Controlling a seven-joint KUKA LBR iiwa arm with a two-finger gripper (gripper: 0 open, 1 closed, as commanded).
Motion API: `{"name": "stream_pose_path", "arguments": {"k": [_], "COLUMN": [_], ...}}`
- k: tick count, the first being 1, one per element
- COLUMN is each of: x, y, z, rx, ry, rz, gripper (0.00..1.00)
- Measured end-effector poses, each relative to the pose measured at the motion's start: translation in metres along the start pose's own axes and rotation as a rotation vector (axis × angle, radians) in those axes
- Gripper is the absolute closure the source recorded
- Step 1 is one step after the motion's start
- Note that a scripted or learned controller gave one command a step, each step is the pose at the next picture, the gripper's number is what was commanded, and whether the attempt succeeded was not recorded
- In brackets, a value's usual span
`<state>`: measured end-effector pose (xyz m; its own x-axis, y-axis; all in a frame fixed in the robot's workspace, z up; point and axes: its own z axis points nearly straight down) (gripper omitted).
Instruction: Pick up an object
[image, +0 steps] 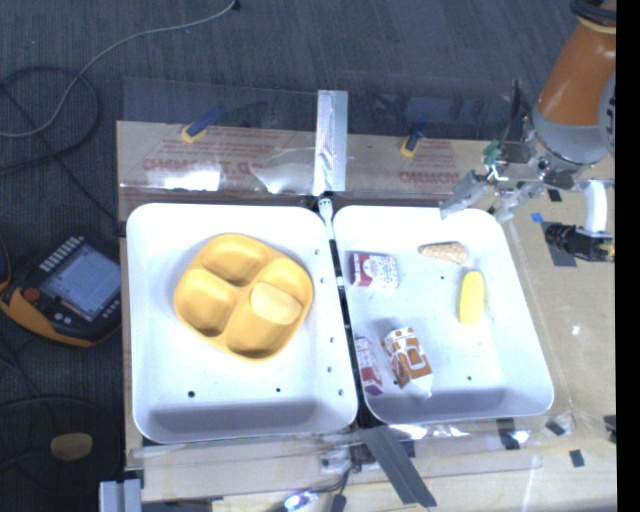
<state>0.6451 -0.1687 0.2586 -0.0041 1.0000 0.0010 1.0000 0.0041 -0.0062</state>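
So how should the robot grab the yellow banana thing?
Probably from straight above, pinching the yellow banana across its narrow middle. It lies flat in the right bin, long way running up and down the view, with bare floor on both sides for the fingers.

Two white bins (140, 330) sat side by side. The left held one yellow divided dish (243, 294). The right held perhaps five small items: one yellow piece (471, 297), one tan piece (443, 252), three packets (373, 270).

yellow dish (243, 294), white bins (160, 400), orange band (580, 60)
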Motion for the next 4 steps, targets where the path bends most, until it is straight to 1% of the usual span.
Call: {"name": "stream_pose_path", "arguments": {"k": [1,2,3,4], "x": [-0.037,-0.040,-0.044,-0.028], "y": [-0.011,-0.021,-0.050,0.002], "z": [0.090,0.164,0.166,0.170], "rx": [0.001,-0.004,-0.030,-0.016], "ry": [-0.003,0.002,0.004,-0.005], "rz": [0.008,-0.033,-0.100,0.045], "gripper": [0.00,0.00,0.00,0.00]}}
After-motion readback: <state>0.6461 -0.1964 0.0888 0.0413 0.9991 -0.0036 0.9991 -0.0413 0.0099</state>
